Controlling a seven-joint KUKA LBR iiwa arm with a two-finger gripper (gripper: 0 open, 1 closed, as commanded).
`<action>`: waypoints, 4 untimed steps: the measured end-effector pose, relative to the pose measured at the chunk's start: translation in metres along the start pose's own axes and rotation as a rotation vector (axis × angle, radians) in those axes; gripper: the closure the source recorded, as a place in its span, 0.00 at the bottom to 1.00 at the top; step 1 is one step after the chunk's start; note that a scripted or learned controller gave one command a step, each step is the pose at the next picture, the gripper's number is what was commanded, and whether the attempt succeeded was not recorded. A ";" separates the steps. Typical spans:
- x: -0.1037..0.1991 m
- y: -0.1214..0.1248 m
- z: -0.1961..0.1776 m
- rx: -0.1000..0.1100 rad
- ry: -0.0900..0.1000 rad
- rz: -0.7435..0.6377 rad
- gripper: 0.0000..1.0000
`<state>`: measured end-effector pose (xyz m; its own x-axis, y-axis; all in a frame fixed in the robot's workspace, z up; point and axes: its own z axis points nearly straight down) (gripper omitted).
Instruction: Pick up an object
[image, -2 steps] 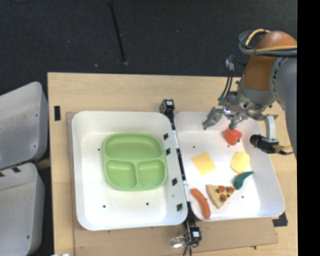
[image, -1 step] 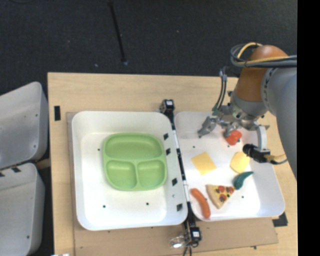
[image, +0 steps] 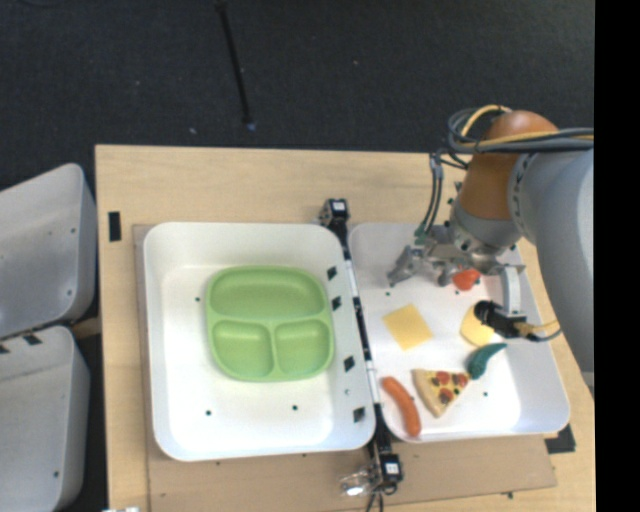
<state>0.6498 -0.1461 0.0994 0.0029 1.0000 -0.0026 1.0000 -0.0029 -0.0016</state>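
A green divided tray (image: 269, 323) is lying in the left bin (image: 170, 400). In the right bin (image: 535, 400) a yellow cheese slice (image: 408, 327), a pizza wedge (image: 440, 389), a sausage (image: 402, 405), a dark green piece (image: 484, 357) and a yellow piece (image: 480, 326) are lying apart. The arm (image: 495, 185) is reaching over that bin's far side, its pincer (image: 432, 265) hanging beside a small red object (image: 465, 279).

Looked like a robotics lab setup, not a kitchen

Plywood bench (image: 250, 175) held two white bins (image: 170, 420); toy food (image: 440, 388) lay inside; dark carpet (image: 120, 70) ran behind; grey arm (image: 555, 200) reached in
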 end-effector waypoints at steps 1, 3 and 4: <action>-0.001 0.002 -0.014 -0.006 0.000 0.001 1.00; -0.007 -0.001 -0.132 -0.008 0.001 -0.005 1.00; 0.043 -0.015 -0.124 -0.001 0.003 -0.008 1.00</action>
<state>0.6348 -0.1024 0.2235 -0.0050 1.0000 -0.0001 1.0000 0.0050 -0.0006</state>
